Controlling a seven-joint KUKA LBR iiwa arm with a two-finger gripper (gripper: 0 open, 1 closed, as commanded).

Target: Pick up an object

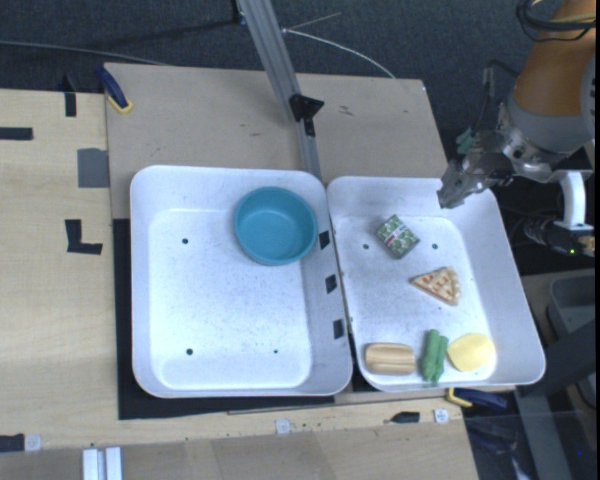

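My arm [552, 88] is a rounded grey shell with a broad orange band above the wrist. Below it sits a pale metallic flange, then my gripper [458, 190], dark grey and narrow. Thin black cables loop near my top.

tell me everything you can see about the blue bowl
The bowl is round, plain blue, looks like smooth plastic, and stands upright with its mouth open to the camera. Nothing shows inside it. It sits on the floor of the left bin, in the far right corner, close to the bin's back and right walls. No other item touches it. The pincer is well off, over the right bin's far edge.
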